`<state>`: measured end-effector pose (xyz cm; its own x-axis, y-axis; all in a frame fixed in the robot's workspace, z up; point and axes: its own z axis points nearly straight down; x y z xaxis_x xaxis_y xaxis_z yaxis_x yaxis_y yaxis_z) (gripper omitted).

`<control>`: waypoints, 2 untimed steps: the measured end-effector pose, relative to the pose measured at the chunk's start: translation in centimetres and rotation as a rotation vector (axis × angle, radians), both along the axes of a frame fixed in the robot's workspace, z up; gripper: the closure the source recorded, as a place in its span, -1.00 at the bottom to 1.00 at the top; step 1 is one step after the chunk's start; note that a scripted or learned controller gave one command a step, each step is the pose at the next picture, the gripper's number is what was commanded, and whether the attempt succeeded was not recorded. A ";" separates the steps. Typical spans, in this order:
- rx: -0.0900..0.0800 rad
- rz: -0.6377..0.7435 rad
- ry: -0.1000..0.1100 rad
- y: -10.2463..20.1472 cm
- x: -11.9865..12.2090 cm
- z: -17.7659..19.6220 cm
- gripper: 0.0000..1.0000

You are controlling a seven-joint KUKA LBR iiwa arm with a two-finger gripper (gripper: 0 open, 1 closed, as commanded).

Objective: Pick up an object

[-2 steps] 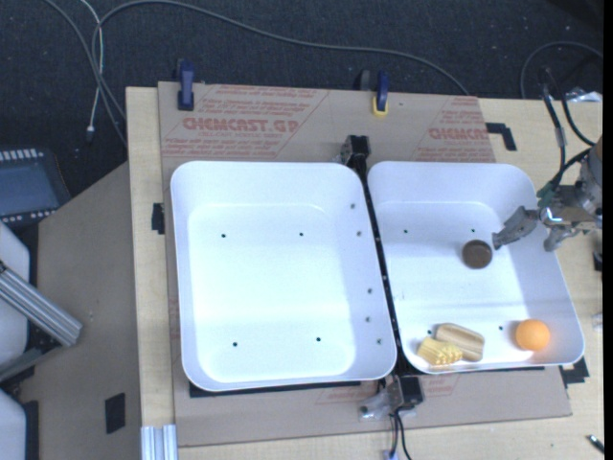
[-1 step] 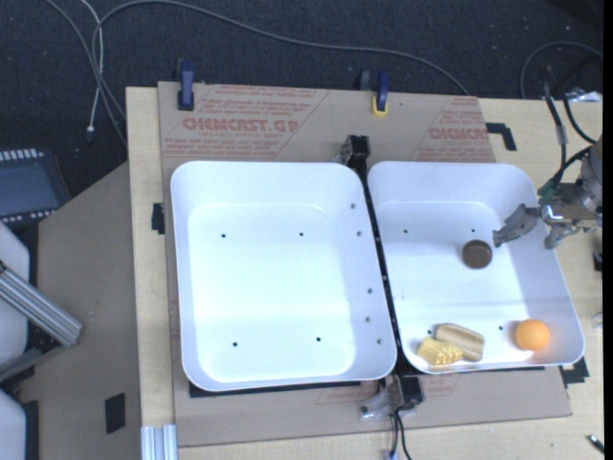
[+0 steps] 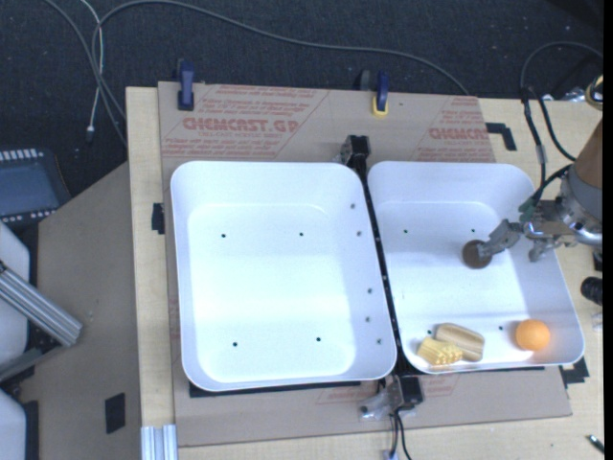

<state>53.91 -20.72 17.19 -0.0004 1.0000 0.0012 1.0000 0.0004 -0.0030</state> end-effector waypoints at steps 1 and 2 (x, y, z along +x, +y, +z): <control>0.000 0.000 0.001 0.6 -0.7 -5.9 -1.00; 0.000 0.000 -0.001 0.6 -0.7 -8.5 -1.00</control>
<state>53.17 -20.11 8.66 -0.0003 1.0000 0.0009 1.0000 0.0003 -0.0022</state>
